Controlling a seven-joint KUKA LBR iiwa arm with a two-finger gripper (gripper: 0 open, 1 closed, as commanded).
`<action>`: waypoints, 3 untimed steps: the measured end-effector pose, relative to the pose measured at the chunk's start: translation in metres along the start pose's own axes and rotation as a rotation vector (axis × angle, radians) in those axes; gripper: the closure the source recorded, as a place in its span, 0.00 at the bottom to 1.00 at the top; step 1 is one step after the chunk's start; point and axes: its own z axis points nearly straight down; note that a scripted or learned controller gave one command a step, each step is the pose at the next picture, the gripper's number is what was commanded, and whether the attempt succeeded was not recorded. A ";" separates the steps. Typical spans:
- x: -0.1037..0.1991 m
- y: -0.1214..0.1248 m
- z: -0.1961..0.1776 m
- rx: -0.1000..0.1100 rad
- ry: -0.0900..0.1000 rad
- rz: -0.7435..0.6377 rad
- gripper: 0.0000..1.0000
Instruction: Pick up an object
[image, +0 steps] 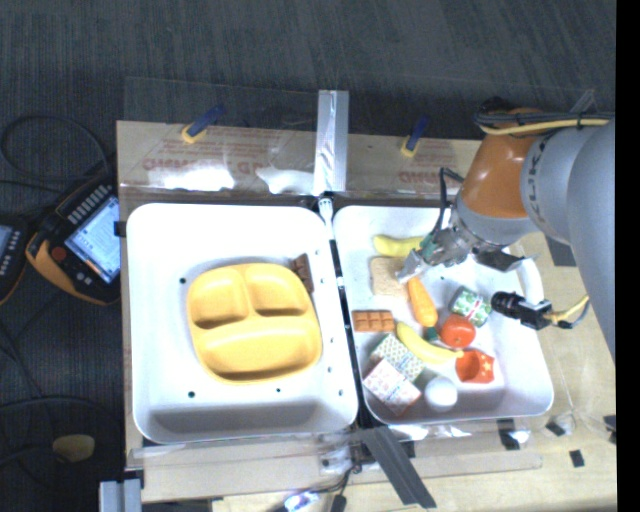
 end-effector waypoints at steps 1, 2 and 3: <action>0.017 -0.029 -0.029 0.019 0.001 0.233 1.00; 0.045 0.061 -0.119 0.019 -0.004 0.208 1.00; 0.044 0.061 -0.119 0.020 -0.005 0.209 0.00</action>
